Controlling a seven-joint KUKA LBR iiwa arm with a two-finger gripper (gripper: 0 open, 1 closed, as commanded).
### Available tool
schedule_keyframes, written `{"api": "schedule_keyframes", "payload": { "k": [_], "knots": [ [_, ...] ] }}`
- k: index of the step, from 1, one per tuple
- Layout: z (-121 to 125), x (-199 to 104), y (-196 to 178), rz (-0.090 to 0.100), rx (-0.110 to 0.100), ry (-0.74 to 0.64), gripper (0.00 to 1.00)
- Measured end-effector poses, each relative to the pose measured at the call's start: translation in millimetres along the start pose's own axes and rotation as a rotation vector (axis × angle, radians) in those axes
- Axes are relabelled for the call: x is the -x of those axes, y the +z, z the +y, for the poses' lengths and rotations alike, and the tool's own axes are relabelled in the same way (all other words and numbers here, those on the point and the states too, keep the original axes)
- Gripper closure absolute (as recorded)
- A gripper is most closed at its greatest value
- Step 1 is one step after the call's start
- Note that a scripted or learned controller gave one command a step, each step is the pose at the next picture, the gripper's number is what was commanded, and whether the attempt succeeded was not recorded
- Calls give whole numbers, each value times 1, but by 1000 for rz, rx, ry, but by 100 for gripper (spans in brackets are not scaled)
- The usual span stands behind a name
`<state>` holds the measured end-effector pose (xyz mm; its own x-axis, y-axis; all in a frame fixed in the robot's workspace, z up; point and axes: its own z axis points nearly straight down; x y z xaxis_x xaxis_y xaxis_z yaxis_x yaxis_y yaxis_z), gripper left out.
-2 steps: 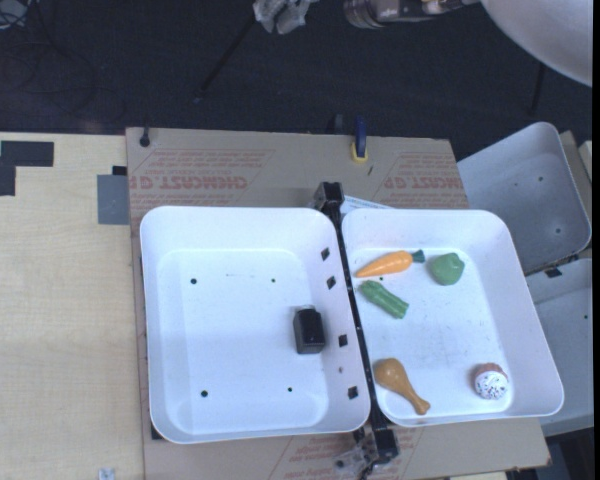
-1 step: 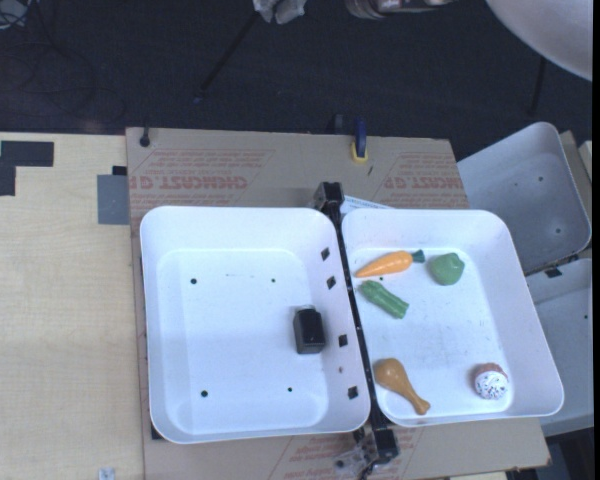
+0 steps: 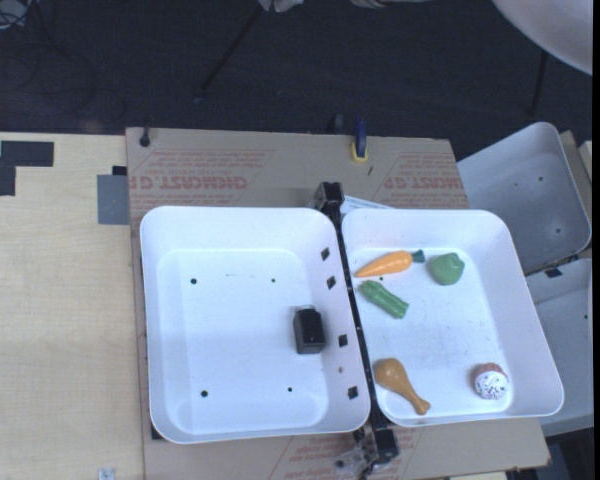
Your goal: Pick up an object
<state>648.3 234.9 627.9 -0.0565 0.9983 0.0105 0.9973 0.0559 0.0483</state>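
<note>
The right bin [image 3: 500, 230] holds several toy foods. An orange carrot [image 3: 385, 264] lies near its far left, with a round green piece [image 3: 445, 268] to its right. A dark green oblong piece [image 3: 384, 299] lies just below the carrot. A tan drumstick [image 3: 401, 383] rests near the front left, and a small red and white ball [image 3: 491, 382] sits at the front right. In the left bin [image 3: 180, 230] a black block [image 3: 308, 330] stands close to the divider. A pale grey part of the arm [image 3: 550, 18] curves across the top right corner, high above the bins.
Both bins sit on a brown cardboard sheet [image 3: 250, 173] on a light wooden bench [image 3: 50, 298]. Black clips [image 3: 330, 196] join the bins along their shared edge. A grey metal tray [image 3: 525, 198] lies beyond the right bin. Cables and a dark floor lie behind the bench.
</note>
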Motion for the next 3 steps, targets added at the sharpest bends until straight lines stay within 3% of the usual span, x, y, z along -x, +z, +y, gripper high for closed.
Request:
{"api": "schedule_keyframes", "payload": {
  "k": [3],
  "knots": [
    [7,-6,-27,17,64,-16,100]
  ]
}}
